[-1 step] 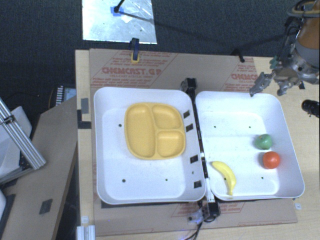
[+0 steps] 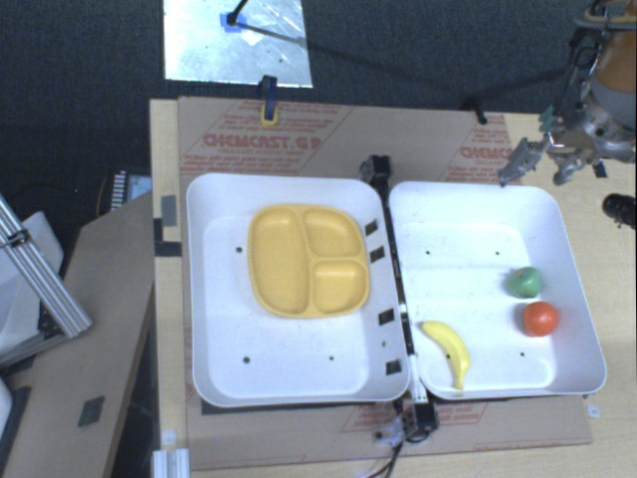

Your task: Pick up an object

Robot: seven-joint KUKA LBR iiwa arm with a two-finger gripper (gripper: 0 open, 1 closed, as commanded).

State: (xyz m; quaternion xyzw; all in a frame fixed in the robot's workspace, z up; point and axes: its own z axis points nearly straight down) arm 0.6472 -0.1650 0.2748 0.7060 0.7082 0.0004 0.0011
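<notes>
Over on the left, the shallow white left bin carries a yellow plastic divided plate, sitting a touch toward twelve o'clock of the bin's centre. Nobody is near it.

Across the black clips on the seam, the shallow white right bin holds the candidates. A yellow toy banana lies at about seven o'clock, close to the seam wall. A small green round fruit and a small orange-red round fruit sit close together, almost touching, at around four o'clock, near the far right wall.

The two-finger gripper hangs off the grey arm just past the bin's back rim at one o'clock, its fingers spread apart and clamped on nothing. It is well apart from every object.

The risks look plain. The two round fruits would likely roll off a slightly off-centre pinch, and a descent on one may nudge its neighbour. The banana hugs the wall, so a finger could catch the rim.

The bins rest on a brown cardboard sheet printed with red lettering, over a bench. Beyond, at eleven o'clock, a shiny metal plate lies on dark carpet.
</notes>
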